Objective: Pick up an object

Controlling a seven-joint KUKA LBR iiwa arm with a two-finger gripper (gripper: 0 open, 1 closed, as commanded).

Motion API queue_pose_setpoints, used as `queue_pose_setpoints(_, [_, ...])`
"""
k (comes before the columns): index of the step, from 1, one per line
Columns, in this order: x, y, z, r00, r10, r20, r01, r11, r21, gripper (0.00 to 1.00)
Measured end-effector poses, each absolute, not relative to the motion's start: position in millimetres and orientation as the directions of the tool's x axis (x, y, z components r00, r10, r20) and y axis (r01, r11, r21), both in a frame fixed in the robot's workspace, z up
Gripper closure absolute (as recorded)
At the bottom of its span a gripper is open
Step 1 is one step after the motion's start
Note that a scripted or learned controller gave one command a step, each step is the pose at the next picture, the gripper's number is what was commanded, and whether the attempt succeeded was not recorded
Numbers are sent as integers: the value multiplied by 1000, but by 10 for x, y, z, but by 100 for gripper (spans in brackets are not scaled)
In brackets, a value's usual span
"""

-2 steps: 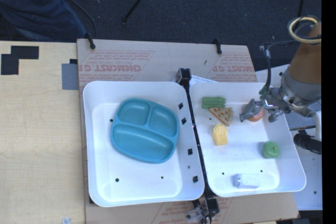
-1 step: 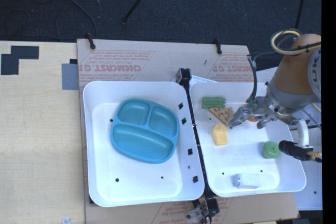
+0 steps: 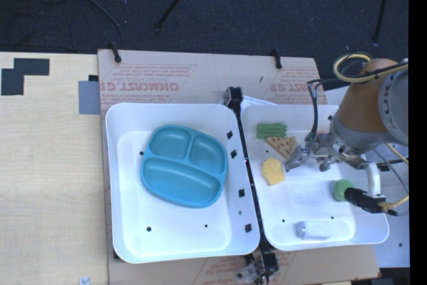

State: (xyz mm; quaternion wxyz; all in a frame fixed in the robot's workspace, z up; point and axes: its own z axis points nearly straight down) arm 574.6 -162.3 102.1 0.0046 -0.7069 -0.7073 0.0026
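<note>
Blue divided plate [image 3: 184, 165] in left white bin [image 3: 127, 223], cardboard [image 3: 153, 80] beneath.

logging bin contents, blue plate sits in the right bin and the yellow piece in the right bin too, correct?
Not quite. The camera view shows the blue plate in the left bin, not the right. The yellow piece is in the right bin, as you said.

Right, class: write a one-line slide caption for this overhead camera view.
Robot arm's pincer hovers in the right bin near a yellow block; a blue divided plate lies in the left bin.
</note>
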Motion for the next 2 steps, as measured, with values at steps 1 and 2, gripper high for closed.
queue_pose_setpoints(1, [5749,-1619,857,-1,1000,2,1000,1,-6,0])
queue_pose_setpoints(2, [5758,-1623,945,1,1000,4,1000,-1,-8,100])
